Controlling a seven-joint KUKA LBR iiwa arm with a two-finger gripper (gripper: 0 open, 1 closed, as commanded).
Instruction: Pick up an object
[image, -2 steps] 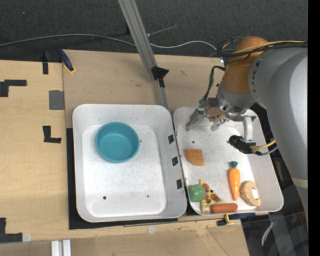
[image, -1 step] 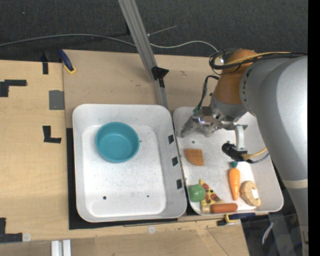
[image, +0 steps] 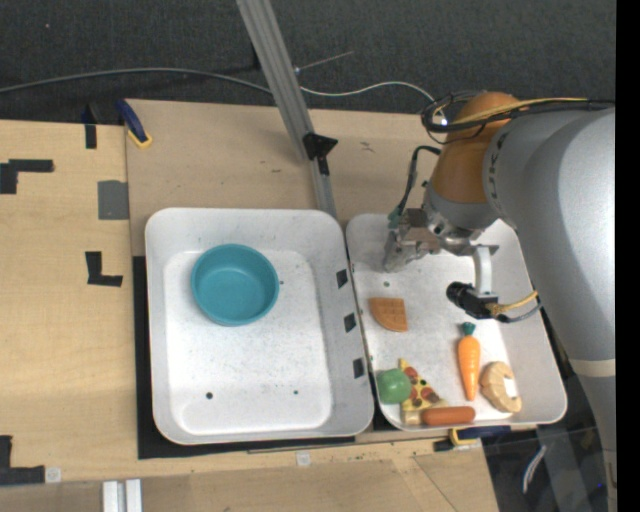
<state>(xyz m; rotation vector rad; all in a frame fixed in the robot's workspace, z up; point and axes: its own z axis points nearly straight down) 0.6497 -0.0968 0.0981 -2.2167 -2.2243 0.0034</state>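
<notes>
My gripper (image: 393, 256) hangs over the far left corner of the right bin (image: 548, 398), with nothing seen in it. A tan waffle piece (image: 389, 313) lies just in front of it, apart from it. Toward the bin's near edge lie a carrot (image: 469, 362), a tan bread roll (image: 499, 386), a red sausage (image: 447, 415), a green ball (image: 393, 384) and a pizza slice (image: 416, 386). A teal bowl (image: 235, 284) stands upright in the left bin (image: 162, 330).
A grey metal pole (image: 288, 90) slants down to the gap between the bins at the back. The arm's bulk covers the right bin's right side. A blue and yellow clip (image: 134, 122) lies on the bench at the far left.
</notes>
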